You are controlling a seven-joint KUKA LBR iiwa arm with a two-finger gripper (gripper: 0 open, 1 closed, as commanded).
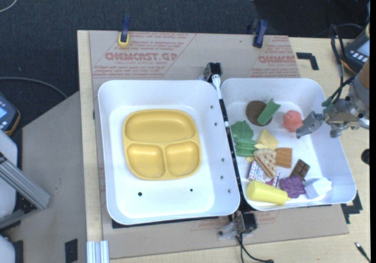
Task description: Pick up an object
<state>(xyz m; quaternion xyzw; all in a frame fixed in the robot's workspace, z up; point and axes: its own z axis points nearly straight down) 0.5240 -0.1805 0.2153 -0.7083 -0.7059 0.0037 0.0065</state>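
Fingers (308,125) spread, holding nothing — gripper (322,125) over the right bin's (338,165) edge; bench board (176,50) reads "CHEMCAST GP".

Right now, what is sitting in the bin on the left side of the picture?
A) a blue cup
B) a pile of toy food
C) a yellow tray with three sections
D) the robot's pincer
C: the left bin holds a yellow tray split into three sections, while the toy food lies in the right bin.

A yellow three-compartment plate (160,151) lies in the left white bin (111,138) on the cardboard-covered bench (176,50).
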